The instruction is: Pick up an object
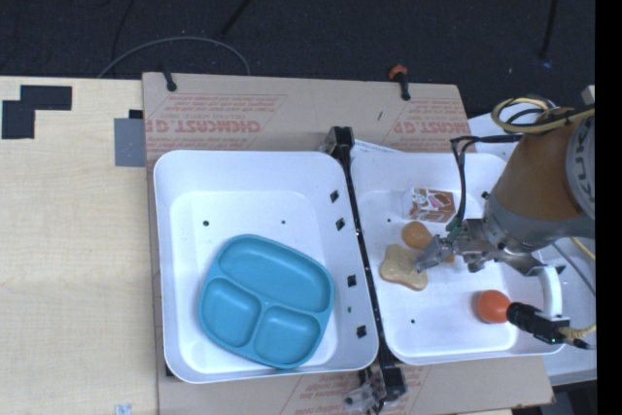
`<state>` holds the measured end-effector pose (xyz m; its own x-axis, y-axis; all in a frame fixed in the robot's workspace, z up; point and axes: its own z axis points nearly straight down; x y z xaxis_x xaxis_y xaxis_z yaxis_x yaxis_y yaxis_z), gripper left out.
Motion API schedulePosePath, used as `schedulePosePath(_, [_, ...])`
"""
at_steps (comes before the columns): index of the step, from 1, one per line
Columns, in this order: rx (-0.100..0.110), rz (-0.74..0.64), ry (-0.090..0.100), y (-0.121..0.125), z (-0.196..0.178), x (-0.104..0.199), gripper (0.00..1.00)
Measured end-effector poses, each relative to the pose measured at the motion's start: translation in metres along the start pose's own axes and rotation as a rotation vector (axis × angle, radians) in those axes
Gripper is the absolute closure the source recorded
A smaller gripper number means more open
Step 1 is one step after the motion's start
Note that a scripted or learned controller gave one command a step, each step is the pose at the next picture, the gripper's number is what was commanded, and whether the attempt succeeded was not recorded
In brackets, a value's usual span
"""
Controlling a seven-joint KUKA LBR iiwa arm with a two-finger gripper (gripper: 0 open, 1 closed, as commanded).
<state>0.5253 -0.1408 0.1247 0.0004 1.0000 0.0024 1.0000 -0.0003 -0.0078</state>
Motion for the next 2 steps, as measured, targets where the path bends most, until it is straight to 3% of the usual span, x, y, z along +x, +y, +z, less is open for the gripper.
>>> schedulePosePath(1, [-0.007,0.001,0.000,0.001,0.036,0.000,0.00])
schedulePosePath(2, [-0.010,0.004,0.003,0.003,0.023,0.001,1.00])
